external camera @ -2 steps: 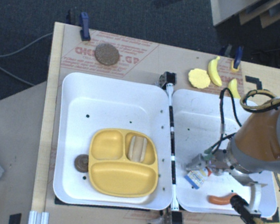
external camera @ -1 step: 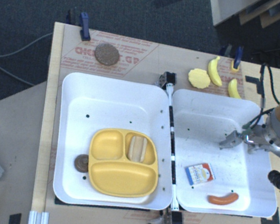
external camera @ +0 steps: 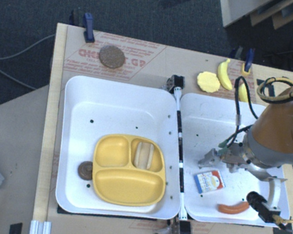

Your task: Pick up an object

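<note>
My gripper hangs low in the right bin, near its middle, just above and to the left of a small blue and white packet. An orange-red sausage lies near the bin's front right corner. In the left bin sits a yellow divided tray with a pale tan bun-like piece in its upper right compartment. A brown disc rests against the tray's left side.
On the bench behind the bins lie a brown round cookie, a yellow lumpy piece and a banana. A black divider rail runs between the bins. The arm's orange band rises over the right bin's back right.
</note>
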